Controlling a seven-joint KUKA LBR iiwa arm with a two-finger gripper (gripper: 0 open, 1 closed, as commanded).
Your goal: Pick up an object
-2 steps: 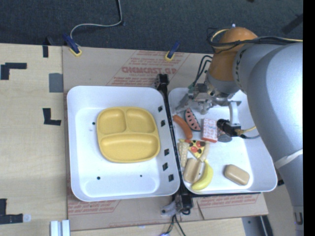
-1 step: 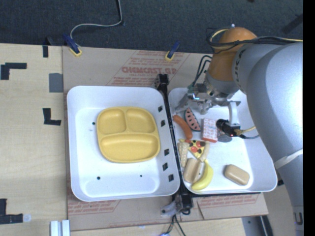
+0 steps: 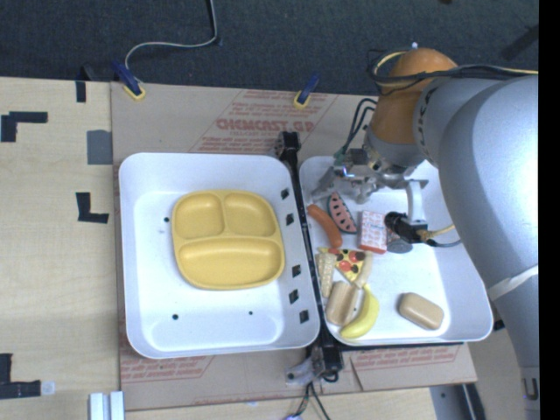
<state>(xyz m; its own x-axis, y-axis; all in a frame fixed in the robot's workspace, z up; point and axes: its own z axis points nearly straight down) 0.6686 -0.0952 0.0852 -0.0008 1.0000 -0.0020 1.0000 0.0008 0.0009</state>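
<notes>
Arm: the grey arm point(image 3: 490, 164) reaches in over the right bin from the counter's right edge, its orange band point(image 3: 407, 94) standing above the bin's far edge.

Gripper: the gripper point(image 3: 363, 178) sits low over the far left part of the right bin, close to the divider between the bins. I cannot tell from this slant whether it is open or closed, and nothing can be seen held in it.

Right bin: the right bin point(image 3: 455, 274) carries all the loose toy food.

Objects near the gripper: a watermelon slice point(image 3: 341, 212) lies just beside the gripper, with an orange sausage point(image 3: 322, 226) along the divider side and a small pink-and-white carton point(image 3: 374, 231) toward the bin's middle.

Objects near the front edge: a pizza slice point(image 3: 351, 263), a hot dog bun point(image 3: 339, 303), a banana point(image 3: 362, 317) and a tan bread roll point(image 3: 421, 311) lie toward the bin's front, the roll well apart from the rest.

Left bin: the left bin point(image 3: 149, 261) bears a yellow divided tray point(image 3: 229, 239) near its middle.

Progress: every object appears to rest on the bin floor, so no pick looks done yet. By my judgement the approach is made; closing on something, likely the watermelon slice or the sausage, and lifting it clear are left.
</notes>
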